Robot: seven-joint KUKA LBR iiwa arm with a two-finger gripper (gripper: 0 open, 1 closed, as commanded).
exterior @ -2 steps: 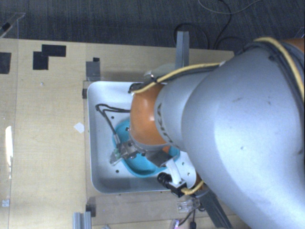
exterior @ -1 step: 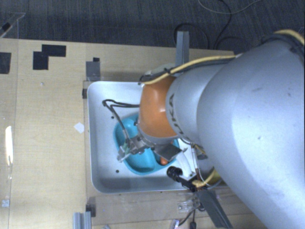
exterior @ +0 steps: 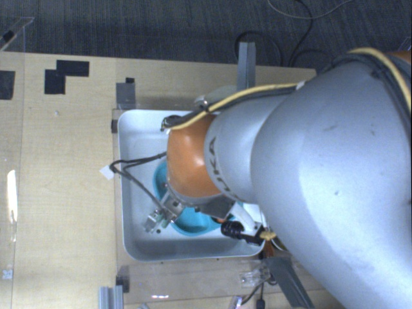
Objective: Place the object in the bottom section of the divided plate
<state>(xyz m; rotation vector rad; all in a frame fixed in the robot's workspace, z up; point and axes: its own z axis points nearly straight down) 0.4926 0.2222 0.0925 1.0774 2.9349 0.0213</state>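
Reaching in from the right, the grey arm point(exterior: 322, 172) covers most of the right-hand side, its orange band point(exterior: 190, 163) hanging over the white bin point(exterior: 132, 147). Under the band lies the divided plate point(exterior: 193, 224), blue, with just a curved edge and part of its near side showing past the wrist; its dividers are hidden, so which section counts as the bottom one cannot be read from here. The gripper point(exterior: 156, 221) sits low over the bin floor just beside the plate's left rim, and whether it is open, closed or carrying anything I cannot tell — the parts there are too small and tangled with the black cable point(exterior: 132, 165). The object itself cannot be picked out; it may be under the wrist or at the gripper.

As a judgement, the step in hand is the approach to the plate. Doing it well means bringing the gripper squarely over the nearest section, keeping low and level, clearing the raised rim before any release — and not dragging the cable across the plate.
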